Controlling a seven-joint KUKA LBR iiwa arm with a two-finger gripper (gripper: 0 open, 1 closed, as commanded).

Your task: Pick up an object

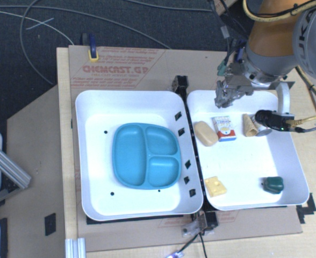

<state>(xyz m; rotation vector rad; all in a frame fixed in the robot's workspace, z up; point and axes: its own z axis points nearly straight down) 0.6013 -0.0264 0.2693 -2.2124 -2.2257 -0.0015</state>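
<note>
Gripper (224, 100): hangs over the far edge of the right bin, pointing down, just behind the small box.
Grip: from this slant I cannot tell whether it is open or closed; nothing can be seen in its hold.
Arm (279, 26): grey with an orange band, reaching in from the right above the far right corner of the bench.
Right bin (255, 163): white and shallow, holding five small things.
Small box (223, 128): white with red and blue print, lying flat near the bin's far side, closest to the gripper.
Bread roll (205, 133): tan, just left of the small box, near the wall shared with the other bin.
Beige piece (249, 125): right of the small box, apart from it.
Cheese wedge (215, 186): yellow, near the front left corner.
Green lump (273, 184): dark, near the front right corner, well apart from the cheese wedge.
Left bin (93, 117): white, beside the right bin, their walls touching.
Blue plate (146, 156): three compartments, lying flat in the middle of the left bin.
</note>
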